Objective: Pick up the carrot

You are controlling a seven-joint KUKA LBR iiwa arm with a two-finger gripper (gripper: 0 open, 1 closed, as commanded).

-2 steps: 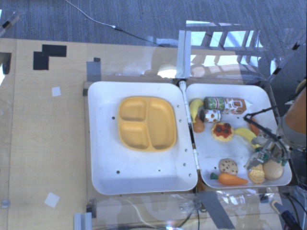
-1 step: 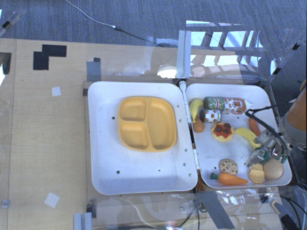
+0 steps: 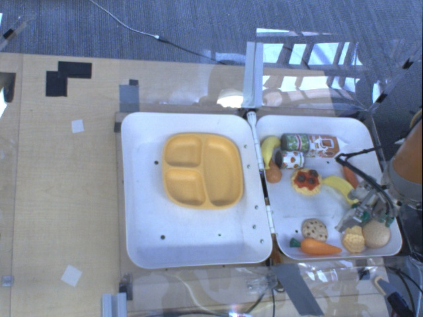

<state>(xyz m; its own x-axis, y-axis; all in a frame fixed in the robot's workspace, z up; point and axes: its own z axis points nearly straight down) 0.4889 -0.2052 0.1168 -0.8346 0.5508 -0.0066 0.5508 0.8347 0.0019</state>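
The carrot (image 3: 320, 246), orange with a green stub at its left end, lies flat along the front wall of the right bin (image 3: 285, 207). My gripper (image 3: 361, 211) hangs low over the bin's right side. It is up and to the right of the carrot, just above a yellow corn piece (image 3: 353, 240) and a tan roll (image 3: 377, 233). Nothing can be seen held in it, and cables and metal parts hide its tip.
The right bin also holds a cookie (image 3: 314, 228), a small tart (image 3: 307, 181), two bananas (image 3: 338, 185) (image 3: 268, 149), a lying can (image 3: 310, 144), a short can (image 3: 289, 159) and an orange piece (image 3: 350, 176). A yellow divided plate (image 3: 201, 170) rests in the left bin (image 3: 142, 197).
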